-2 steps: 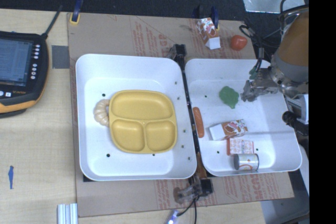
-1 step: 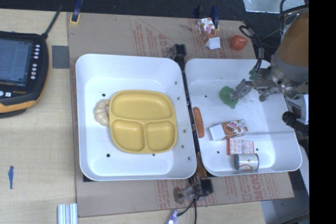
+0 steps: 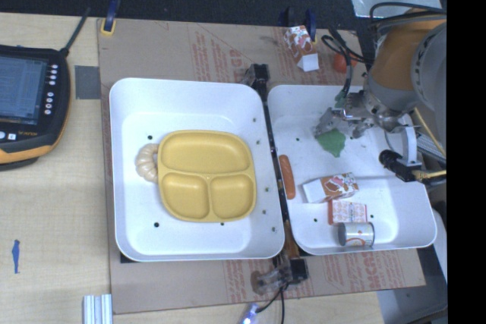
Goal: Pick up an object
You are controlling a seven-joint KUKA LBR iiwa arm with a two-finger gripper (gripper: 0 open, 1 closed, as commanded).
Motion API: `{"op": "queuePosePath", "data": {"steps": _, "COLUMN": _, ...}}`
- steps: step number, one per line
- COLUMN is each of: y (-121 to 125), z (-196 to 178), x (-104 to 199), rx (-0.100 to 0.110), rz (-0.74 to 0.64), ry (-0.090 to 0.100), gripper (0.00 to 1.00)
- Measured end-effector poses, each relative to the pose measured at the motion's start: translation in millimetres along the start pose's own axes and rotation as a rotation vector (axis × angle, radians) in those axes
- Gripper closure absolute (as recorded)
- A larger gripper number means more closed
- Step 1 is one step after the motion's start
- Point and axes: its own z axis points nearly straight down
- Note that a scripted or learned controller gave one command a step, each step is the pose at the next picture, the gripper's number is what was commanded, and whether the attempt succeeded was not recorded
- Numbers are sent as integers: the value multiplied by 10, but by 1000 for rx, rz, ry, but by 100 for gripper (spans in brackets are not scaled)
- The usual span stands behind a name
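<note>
Yellow tray (image 3: 206, 174) in white bin (image 3: 129, 163); green object (image 3: 332, 142); orange-red sausage (image 3: 286, 176).

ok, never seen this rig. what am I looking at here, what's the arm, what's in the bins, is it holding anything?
It is a single camera fixed above a bench, looking down at a slant. The grey machine with the orange band at the right is a robot arm; its gripper is down in the right bin, right by a small green object. I cannot tell from here whether anything is held.

Two shallow white bins sit side by side. The left bin holds a yellow divided tray with a pale, lumpy item tucked against its left edge. The right bin also holds a hot dog-like piece along its left wall, two small printed packets, and a silver can on its side.

A handheld control pad lies at the far left.
</note>
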Motion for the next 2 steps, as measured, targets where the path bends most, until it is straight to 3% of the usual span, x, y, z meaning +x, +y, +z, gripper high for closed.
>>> {"op": "queuePosePath", "data": {"steps": 1, "y": 8, "z": -115, "x": -9, "rx": -1, "rz": -3, "ry": -1, "gripper": 100}}
{"op": "queuePosePath", "data": {"steps": 2, "y": 7, "z": -114, "x": -9, "rx": -1, "rz": -3, "ry": -1, "gripper": 0}}
